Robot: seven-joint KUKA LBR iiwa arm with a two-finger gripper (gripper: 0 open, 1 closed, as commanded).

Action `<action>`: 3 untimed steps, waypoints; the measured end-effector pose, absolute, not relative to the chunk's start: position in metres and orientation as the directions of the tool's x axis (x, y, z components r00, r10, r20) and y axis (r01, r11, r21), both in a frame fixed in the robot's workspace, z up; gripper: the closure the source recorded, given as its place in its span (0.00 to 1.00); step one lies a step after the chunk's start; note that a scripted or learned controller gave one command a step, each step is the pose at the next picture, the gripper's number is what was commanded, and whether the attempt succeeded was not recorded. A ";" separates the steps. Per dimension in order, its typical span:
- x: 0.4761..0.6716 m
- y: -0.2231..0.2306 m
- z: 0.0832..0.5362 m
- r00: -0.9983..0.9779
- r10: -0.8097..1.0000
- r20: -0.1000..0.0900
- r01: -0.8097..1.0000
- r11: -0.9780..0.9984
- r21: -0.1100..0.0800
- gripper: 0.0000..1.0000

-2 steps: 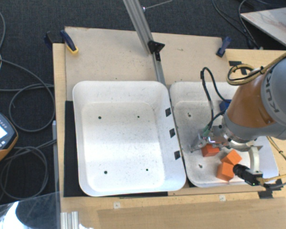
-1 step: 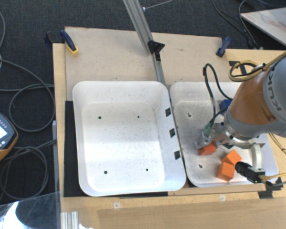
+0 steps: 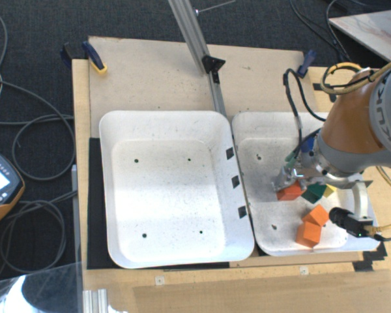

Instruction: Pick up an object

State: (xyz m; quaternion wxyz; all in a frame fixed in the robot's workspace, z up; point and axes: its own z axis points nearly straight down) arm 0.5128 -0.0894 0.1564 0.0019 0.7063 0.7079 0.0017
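My gripper (image 3: 288, 177) is low in the right bin (image 3: 260, 150), near its middle. Just below and touching it in the view lies a red-orange block (image 3: 288, 192). A green block (image 3: 315, 192) sits right of that, with a yellow piece (image 3: 328, 191) at its side. Two orange blocks (image 3: 317, 215) (image 3: 308, 233) lie closer to the bin's front edge. The wrist and the orange band hide whatever lies behind the gripper.
The left bin (image 3: 105, 126) lies beside the right one, with a raised rim between them. A metal pole (image 3: 194, 31) rises from the bench behind the bins. Black cables (image 3: 293, 90) hang by the arm.
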 end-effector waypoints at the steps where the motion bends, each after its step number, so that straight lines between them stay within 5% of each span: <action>1: 0.511 -0.096 0.202 -0.001 1.000 -0.001 1.000 0.001 0.005 1.00; 2: 0.512 -0.096 0.215 -0.002 1.000 0.000 1.000 0.002 0.002 1.00; 3: 0.520 -0.040 0.211 -0.006 1.000 0.003 1.000 0.006 0.000 1.00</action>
